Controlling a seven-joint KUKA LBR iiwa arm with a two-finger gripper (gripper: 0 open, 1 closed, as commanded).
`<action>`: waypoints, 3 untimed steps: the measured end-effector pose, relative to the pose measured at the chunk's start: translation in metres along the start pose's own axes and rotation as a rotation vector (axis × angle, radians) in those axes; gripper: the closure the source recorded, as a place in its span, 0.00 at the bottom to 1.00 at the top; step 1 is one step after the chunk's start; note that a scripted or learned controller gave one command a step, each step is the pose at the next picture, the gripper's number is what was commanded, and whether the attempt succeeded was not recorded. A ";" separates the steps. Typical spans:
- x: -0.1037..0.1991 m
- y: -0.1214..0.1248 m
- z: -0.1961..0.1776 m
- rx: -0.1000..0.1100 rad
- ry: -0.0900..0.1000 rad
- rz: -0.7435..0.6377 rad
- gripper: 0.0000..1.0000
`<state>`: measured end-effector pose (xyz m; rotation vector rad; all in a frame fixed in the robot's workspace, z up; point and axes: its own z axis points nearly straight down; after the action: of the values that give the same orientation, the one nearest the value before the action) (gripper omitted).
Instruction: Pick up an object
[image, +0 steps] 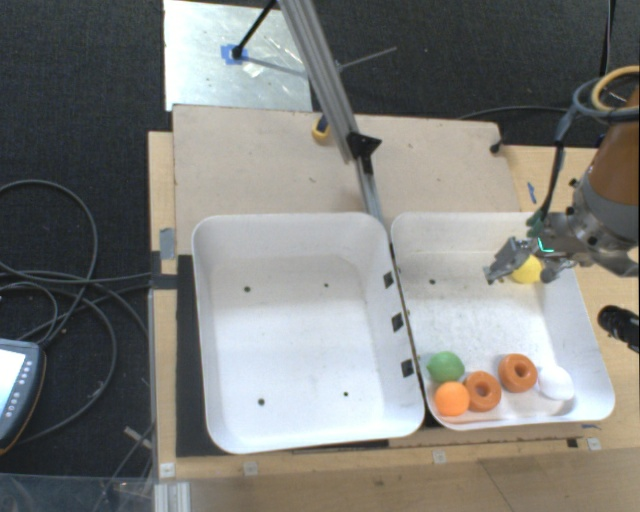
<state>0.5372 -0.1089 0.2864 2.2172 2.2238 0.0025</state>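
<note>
My tool is in the right bin, touching a yellow ball. I cannot tell if it grips. The ball looks light and smooth; squeeze its middle.

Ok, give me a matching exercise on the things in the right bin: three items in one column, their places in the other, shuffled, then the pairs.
Items:
1. green ball
2. white ball
3. yellow thing

Places:
A. at the gripper, toward the bin's far side
B. near corner on the camera view's right
C. near edge, close to the divider, just behind the orange ball

Pairs: 1-C, 2-B, 3-A
</note>
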 end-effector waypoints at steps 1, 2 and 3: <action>0.001 -0.005 0.061 0.005 0.000 0.002 0.00; 0.006 -0.010 0.122 0.008 0.001 0.002 0.00; 0.001 -0.016 0.182 0.007 0.001 0.004 0.00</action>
<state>0.5212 -0.1083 0.1044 2.2257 2.2239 -0.0045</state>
